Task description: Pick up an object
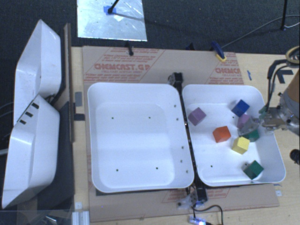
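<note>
Arm: the grey arm reaches in from the right edge, low over the right-hand shallow white plastic bin point(225, 93).
Pincer: the two-finger pincer point(251, 127) sits at the right side of that bin, among a cluster of blocks; whether its fingers are spread or pressed together cannot be told, and no block can be seen between them.
Blocks by the pincer: a pale purple block point(243, 121) lies just at its tip, a dark teal block point(253, 136) just beneath it, and a yellow cube point(241, 145) just near of both.
Other blocks, right bin: a blue cube point(240, 108) at the far side, an orange cube point(221, 134) near the middle, a purple cube point(197, 116) toward the left wall, and a dark green cube point(253, 169) in the near right corner, well apart from the rest.
Left bin: the left-hand shallow white plastic bin point(101, 139) stands beside the right one, their walls touching along a dark seam.
Counter: both bins rest on a sheet of brown printed cardboard point(124, 64) on the pale wooden counter point(262, 64).
Far side: a shiny metal plate point(111, 12) lies on the dark carpet beyond the counter.
</note>
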